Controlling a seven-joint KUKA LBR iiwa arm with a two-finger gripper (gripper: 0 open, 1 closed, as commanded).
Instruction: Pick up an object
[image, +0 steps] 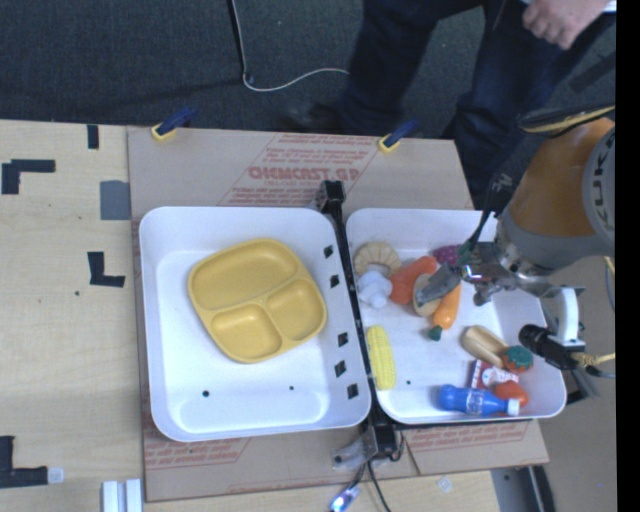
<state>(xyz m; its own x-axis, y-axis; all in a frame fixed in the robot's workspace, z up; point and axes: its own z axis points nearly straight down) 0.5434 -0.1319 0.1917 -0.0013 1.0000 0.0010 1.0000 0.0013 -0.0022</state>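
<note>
Just beneath pincer (440, 290), orange carrot (449, 306)

We are seeing wide free room in the left bin (165, 330) around the yellow divided plate (258, 297), mostly along its front. The right bin (400, 405) is crowding us: corn (381, 357), carrot (447, 306), bread roll (484, 344) and blue bottle (475, 401) are lying near together, leaving narrow gaps.
</note>
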